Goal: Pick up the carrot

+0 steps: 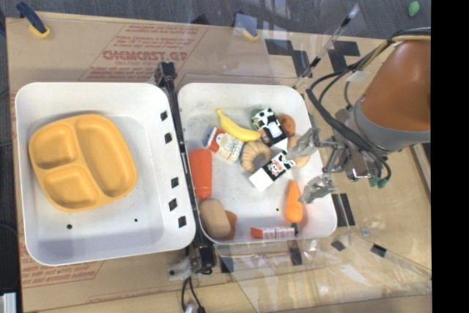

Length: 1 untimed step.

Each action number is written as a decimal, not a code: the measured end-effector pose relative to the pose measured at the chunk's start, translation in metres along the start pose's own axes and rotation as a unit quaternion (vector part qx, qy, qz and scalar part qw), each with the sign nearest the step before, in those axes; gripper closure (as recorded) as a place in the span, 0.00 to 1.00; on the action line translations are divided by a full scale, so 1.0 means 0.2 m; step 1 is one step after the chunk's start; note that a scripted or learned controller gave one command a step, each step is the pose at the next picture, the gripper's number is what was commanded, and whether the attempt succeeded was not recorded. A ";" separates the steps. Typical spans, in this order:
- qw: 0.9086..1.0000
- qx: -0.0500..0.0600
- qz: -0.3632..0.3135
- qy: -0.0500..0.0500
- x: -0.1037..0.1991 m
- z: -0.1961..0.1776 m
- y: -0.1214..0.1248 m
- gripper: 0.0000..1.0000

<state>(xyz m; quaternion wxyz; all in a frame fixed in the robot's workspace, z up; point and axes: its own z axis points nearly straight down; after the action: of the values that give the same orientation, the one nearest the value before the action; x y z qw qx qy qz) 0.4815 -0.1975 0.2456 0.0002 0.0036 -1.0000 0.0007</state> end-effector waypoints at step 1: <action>0.974 -0.002 -0.228 0.001 -0.12 0.43 -0.05 0.00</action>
<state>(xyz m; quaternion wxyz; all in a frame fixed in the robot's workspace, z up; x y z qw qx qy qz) 0.5047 -0.2084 0.1593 0.0016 0.2311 -0.9729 -0.0017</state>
